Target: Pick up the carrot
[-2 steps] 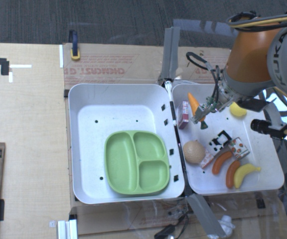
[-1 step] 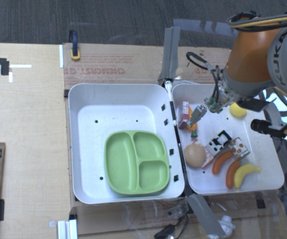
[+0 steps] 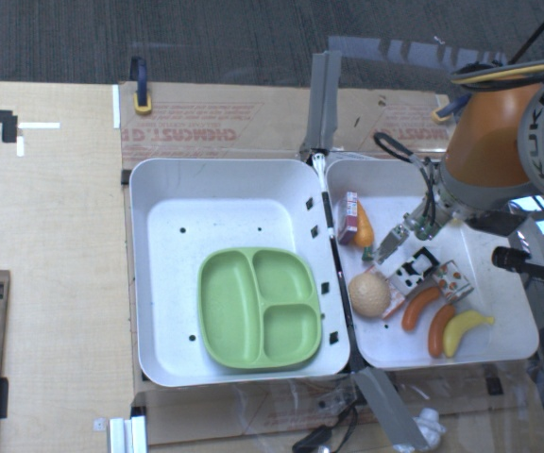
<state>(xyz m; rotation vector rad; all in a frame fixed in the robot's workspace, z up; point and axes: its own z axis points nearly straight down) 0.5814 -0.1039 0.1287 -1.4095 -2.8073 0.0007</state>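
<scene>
Reaching: the arm (image 3: 499, 140) comes in from the right, over the far corner of the right bin (image 3: 518, 343), its orange band bulking above the wrist.
Wrist: angled down and to the left, so the tool points toward the middle of the right bin.
Gripper (image 3: 386, 246): low over the bin, its two slim fingers slanting down-left; they look slightly apart, with nothing between them.
Carrot (image 3: 364, 226): lying in the right bin close to its left wall, orange and pointed, just left of the fingertips and not visibly touched by them.
Box (image 3: 348, 217): a small red-and-white pack standing right against the carrot's left side, beside the wall between the bins.
Ball (image 3: 369, 293): a tan round thing nearer the front, below the fingertips.
Dice block (image 3: 414, 270): a black-and-white piece just right of the ball, under the gripper's body.
Sausages (image 3: 420, 308): two red-orange pieces near the front of the bin, one beside a banana (image 3: 466, 328).
Left bin (image 3: 159, 253): holds a green plate (image 3: 258, 307) with three sections, well apart from the arm.
Bench (image 3: 45, 253): pale wood to the left of the bins.
</scene>
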